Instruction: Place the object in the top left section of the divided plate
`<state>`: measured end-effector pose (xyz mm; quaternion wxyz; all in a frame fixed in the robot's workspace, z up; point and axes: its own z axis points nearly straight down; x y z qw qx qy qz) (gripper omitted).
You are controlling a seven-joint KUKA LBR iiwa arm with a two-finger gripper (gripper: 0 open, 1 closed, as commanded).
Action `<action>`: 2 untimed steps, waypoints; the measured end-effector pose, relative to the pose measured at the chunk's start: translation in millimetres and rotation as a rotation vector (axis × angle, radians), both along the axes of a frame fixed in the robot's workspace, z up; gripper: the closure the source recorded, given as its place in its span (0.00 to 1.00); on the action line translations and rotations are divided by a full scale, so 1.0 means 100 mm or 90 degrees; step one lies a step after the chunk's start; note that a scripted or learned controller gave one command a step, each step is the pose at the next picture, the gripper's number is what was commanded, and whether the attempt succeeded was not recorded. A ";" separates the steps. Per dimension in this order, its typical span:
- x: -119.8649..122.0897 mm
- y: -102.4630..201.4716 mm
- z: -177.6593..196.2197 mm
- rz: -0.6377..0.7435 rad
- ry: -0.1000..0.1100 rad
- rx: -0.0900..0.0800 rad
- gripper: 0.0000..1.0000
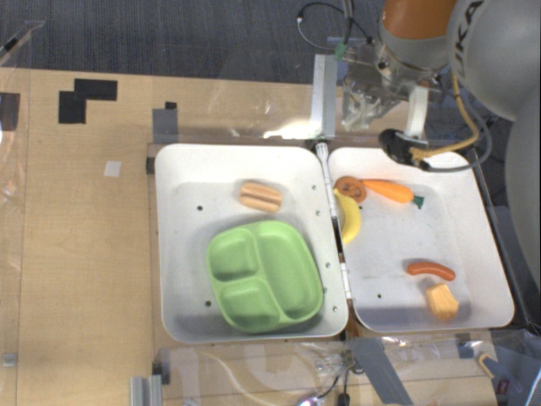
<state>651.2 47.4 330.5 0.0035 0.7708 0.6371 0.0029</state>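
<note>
Pre-grasp stage imo: arm parked high at 1 o'clock of the frame, above the far edge of the right bin (482, 227), nothing carried. Pincer (372, 100) is a blur of metal under the wrist; can't tell whether it's wide or narrow.

Divided plate (265, 275) sits in the left bin (173, 227), toward 6 o'clock, all sections bare.

Task doesn't name the obj. Likeliest candidate (judgement only): the bread roll (259, 196) lying just off the plate at 12 o'clock, apart from it. Long axis runs roughly 9-to-3, slight tilt; ends look alike, so no real pointing dir.

Others in right bin: carrot (389, 191), banana (347, 216), sausage (431, 270), cheese wedge (442, 301).

Next: traverse toward 8 o'clock, descend over the roll, close across its short width, i.e. along 12–6.
</note>
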 end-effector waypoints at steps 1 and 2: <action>0.18 0.42 0.31 -0.067 0.002 0.002 1.00; 0.18 0.62 0.80 -0.158 0.003 0.003 1.00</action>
